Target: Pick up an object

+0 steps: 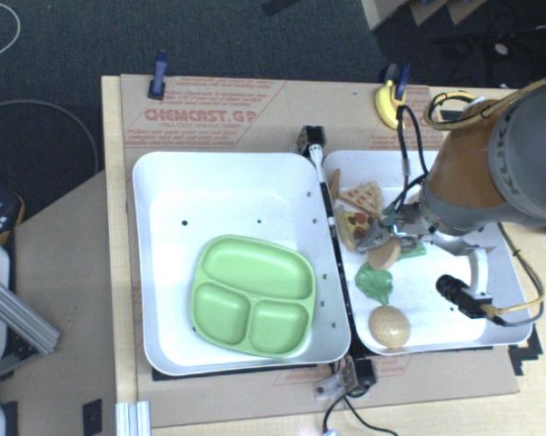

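Note:
The right bin [436,330] holds several toy foods. A pizza slice [362,198] lies at its back left, with a brown and red piece [352,227] just in front of it. A green leafy piece [375,283] lies in the middle left, and a tan round piece [389,326] sits near the front. My gripper [386,237] reaches in from the right and hangs low over the left side of this bin. A small tan piece [384,254] sits right at its tips; I cannot tell whether the gripper touches it.
The left bin [163,198] bears a green divided plate [253,295] at its front right. A black rail [325,198] runs between the bins. A yellow clamp [388,101] and a blue clamp [158,74] stand at the bench's back edge. Cables trail off the arm [491,166].

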`<control>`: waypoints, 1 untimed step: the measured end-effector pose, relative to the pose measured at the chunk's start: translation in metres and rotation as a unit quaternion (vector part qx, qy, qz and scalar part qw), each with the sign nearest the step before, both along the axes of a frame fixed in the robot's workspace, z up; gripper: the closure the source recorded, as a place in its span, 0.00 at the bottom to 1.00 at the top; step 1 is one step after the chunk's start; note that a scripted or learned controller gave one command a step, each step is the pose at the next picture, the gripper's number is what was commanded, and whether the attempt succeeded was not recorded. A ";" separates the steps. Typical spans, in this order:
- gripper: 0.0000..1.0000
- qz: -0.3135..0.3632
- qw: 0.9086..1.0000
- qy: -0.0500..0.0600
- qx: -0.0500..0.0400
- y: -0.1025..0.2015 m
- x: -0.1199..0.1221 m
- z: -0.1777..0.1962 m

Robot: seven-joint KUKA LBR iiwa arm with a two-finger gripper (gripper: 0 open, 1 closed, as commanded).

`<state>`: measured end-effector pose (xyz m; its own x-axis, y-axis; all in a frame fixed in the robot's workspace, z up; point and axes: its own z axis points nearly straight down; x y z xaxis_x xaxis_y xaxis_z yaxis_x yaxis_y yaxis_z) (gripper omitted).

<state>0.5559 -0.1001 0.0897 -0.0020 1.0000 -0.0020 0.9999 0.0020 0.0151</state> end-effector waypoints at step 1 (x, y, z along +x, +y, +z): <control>0.00 0.001 1.000 0.006 0.003 0.057 -0.079 0.100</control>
